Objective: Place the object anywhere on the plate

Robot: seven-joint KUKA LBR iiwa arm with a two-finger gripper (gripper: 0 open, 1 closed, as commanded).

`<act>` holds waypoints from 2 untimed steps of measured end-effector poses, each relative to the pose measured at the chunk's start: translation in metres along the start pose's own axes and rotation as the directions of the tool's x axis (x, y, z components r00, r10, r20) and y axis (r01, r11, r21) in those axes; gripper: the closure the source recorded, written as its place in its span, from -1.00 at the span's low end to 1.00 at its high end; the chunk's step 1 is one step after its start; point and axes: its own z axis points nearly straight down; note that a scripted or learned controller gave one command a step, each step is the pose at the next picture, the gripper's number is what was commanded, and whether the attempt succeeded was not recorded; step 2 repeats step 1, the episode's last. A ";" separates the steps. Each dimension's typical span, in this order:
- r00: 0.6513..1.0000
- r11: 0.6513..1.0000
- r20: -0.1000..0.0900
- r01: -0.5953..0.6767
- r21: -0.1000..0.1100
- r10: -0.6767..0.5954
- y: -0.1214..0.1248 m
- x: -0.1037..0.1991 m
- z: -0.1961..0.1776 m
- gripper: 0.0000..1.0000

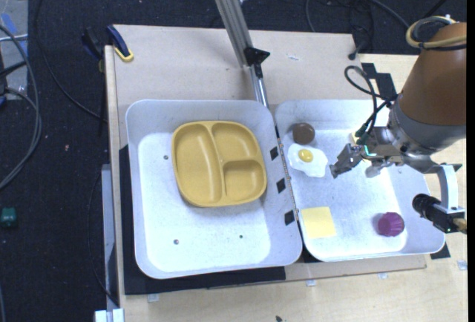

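The arm reaches in from the right over the right-hand white bin [415, 242], and its gripper [346, 162] hangs just beside the fried egg [307, 160], on that toy's right. The step in hand looks like the approach to a pick: nothing has yet been lifted, and the yellow plate [220, 162] in the left-hand white bin [148, 239] carries no object. Which object the program is after is not certain, but the fried egg is the nearest to the jaws and so the likely choice. The jaws are dark and seen at a slant against the wrist, so I cannot tell how far apart they stand, and nothing shows between them. The next move, as I judge it, calls for the gripper to settle over the egg, close on it, lift clear of the bin wall between the two bins, travel left, and release above any of the plate's compartments. The egg lies flat and thin, which may make it hard to catch. Counting: two white bins side by side on the tabletop [185, 61]; one plate, divided into three compartments; four loose objects, all in the right bin, namely one fried egg, one round brown piece [302, 133] just above it, one flat yellow square [319, 222] near the front, and one purple ball [390, 224] toward the front right.
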 end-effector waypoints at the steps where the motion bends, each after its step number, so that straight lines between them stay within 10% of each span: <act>1: 1.000 1.000 0.000 0.000 -0.002 0.000 0.000 0.000 -0.001 -1.00; 2: 1.000 1.000 0.000 0.000 -0.002 0.000 0.000 0.000 -0.001 -1.00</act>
